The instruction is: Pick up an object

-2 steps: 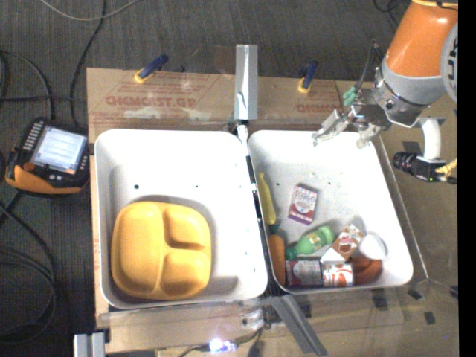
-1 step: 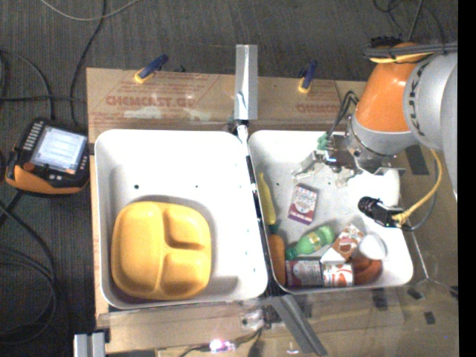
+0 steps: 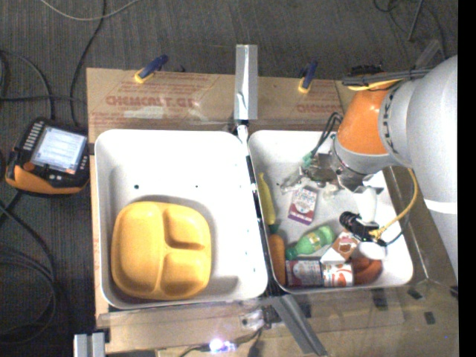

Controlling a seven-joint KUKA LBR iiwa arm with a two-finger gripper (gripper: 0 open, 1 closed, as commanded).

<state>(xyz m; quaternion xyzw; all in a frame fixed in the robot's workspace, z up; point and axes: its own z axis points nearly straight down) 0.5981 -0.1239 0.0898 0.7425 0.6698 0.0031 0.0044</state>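
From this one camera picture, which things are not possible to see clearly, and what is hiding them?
- Gripper: in the camera view its fingers merge with dark clutter; open or shut is unclear.
- Right bin: its far right part lies under the grey and orange arm.
- Purple packet: print too small to read.
- Red can: label blurred, partly behind the bin's front rim.
- Handheld screen: display too small.

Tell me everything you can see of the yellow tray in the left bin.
The yellow tray is a rounded square of what looks like moulded plastic, with raised ridges dividing it into three compartments: one long, two smaller. It lies flat on the floor of the left bin, toward the near-left corner, close to the near wall. Nothing rests on it, and the gripper is away over the right bin.
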